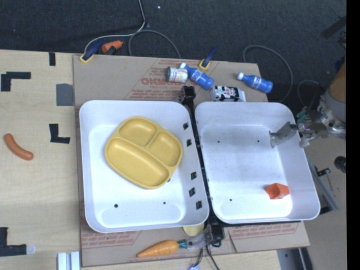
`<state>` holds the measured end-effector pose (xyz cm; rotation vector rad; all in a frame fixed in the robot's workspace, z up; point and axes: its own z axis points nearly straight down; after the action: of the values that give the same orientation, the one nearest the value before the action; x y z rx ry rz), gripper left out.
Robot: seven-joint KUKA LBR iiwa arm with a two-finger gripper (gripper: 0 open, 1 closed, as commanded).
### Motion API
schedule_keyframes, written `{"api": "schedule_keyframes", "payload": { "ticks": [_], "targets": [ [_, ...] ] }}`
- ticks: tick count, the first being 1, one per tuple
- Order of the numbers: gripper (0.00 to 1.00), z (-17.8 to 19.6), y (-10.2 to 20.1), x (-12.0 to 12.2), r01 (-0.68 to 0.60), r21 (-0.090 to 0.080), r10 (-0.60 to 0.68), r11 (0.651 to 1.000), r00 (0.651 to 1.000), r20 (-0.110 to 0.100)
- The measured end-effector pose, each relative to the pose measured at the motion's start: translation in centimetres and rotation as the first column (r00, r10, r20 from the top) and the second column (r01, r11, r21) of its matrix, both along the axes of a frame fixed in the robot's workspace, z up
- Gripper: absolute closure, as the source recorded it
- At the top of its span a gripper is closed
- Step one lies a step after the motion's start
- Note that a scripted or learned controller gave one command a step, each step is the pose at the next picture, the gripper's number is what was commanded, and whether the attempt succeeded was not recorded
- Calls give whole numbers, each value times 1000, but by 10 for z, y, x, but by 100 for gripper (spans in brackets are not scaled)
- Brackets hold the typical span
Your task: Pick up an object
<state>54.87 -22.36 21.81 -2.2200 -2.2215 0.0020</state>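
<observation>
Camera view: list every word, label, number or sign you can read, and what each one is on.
None can be read.
Red print on the cardboard sheet behind the bins: too blurred.
Label on the blue and white bottle: too small.
Black and white pack: markings too blurred.
Second blue bottle: label too small.

Grey metal hand (281,134), orange band above
</observation>
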Motion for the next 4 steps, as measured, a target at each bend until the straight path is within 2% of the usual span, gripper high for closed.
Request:
{"api": "schedule_keyframes", "payload": {
  "ticks": [1, 2, 3, 4],
  "targets": [
    [0, -95, 0, -51, 2, 4, -2, 1000, 1000, -10],
    [0, -133, 40, -64, 1, -7, 0, 1000, 1000, 7],
    [0, -131, 86, 1, -3, -6, 3, 1000, 1000, 7],
    [0, -60, 27, 22, 3, -5, -3, 1000, 1000, 9]
  ]
}}
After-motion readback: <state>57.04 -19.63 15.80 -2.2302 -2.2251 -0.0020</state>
